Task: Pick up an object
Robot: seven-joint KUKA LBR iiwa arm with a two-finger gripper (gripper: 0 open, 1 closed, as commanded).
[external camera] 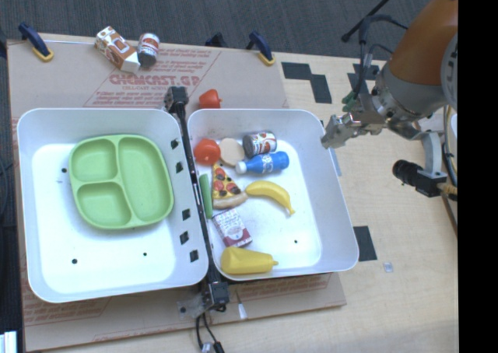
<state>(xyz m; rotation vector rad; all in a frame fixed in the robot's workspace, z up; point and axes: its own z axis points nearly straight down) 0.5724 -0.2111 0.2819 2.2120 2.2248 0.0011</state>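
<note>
Toys are lying crowded in the right bin: banana, blue bottle, can. The gripper is hovering over its far right rim; I cannot tell how its jaws are standing. Descending here risks striking the rim or nudging neighbours.

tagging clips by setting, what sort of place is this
Most likely a robotics lab test bench, not a kitchen. Two white bins are clamped onto cardboard, the food in the right bin is toy food such as a banana, and a robot arm reaches in.
</note>
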